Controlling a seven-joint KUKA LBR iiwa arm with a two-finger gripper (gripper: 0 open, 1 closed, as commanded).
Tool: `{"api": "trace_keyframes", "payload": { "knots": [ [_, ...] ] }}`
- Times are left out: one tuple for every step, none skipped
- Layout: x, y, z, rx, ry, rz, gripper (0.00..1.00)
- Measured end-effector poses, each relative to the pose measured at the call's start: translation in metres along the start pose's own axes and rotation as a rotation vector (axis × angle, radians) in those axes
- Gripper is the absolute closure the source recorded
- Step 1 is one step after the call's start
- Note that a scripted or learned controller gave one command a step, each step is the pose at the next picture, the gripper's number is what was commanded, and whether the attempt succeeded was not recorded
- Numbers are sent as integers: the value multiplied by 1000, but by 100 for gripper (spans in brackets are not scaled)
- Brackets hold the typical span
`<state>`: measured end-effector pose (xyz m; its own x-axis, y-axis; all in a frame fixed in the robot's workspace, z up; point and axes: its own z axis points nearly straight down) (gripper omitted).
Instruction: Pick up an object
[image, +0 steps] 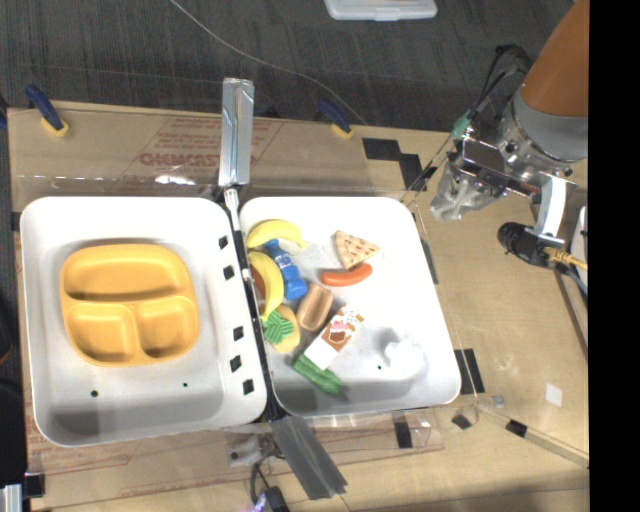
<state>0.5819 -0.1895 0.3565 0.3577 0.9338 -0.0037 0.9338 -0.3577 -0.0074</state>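
Toy foods lie clustered in the right bin (425, 300), mostly toward its wall shared with the left bin. A banana (272, 233) sits at the top of the cluster, against that dividing wall; just below it a blue bottle (290, 277) lies beside a second yellow piece. Farther from the divider are a pizza slice (355, 246) and, directly beneath it, a red sausage (346, 275). Below these lie a tan roll (315, 306), a small printed carton (336, 335), and a green vegetable (317, 374) nearest the bin's front edge. The left bin (40, 300) holds a yellow divided tray (128, 302). The hand (458, 195) hangs outside the right bin, above the counter (510, 340) just past the bin's far right corner, well apart from every object; whether its fingers are spread or closed cannot be told. The arm (555, 70), with its orange band, enters beyond it.
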Motion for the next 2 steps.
{"api": "trace_keyframes", "payload": {
  "knots": [
    [12,-58,148,5,2,135,100],
    [44,-33,248,4,2,407,100]
  ]
}}
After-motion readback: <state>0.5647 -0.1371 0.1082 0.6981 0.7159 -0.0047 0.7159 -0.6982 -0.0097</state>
